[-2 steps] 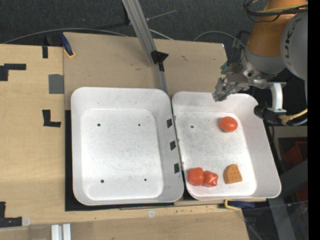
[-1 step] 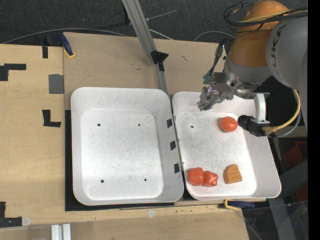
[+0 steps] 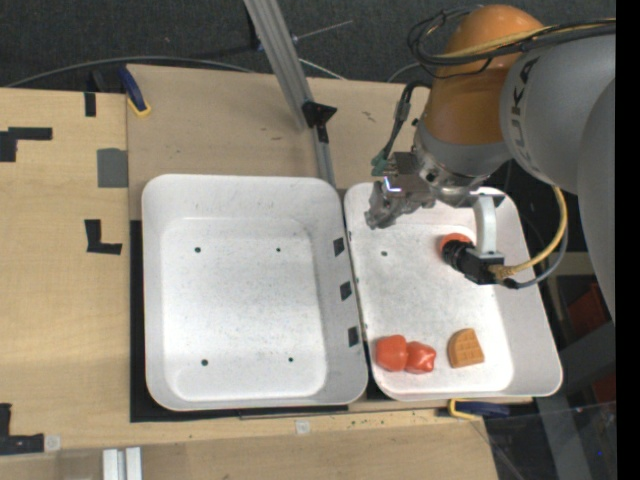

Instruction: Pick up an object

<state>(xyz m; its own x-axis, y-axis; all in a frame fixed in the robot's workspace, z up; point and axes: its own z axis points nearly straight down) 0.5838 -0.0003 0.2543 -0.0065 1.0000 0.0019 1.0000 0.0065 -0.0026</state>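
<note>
In the right white bin (image 3: 520, 368), two red pieces (image 3: 404, 354) lie side by side near the front edge. A small tan waffle-like block (image 3: 465, 348) sits just to their right. Another red object (image 3: 455, 240) lies at mid-right, partly hidden by a black fitting and cable on the arm. My gripper (image 3: 381, 211) hangs over the bin's far left corner, well away from all of these. The big grey and orange wrist covers the bin's far edge.
The left white bin (image 3: 160, 268) adjoins the right one along a shared rim with black clips (image 3: 345, 290). A slanted metal pole (image 3: 290, 68) rises behind the bins. The wooden bench carries black tape marks (image 3: 98, 236) at the left.
</note>
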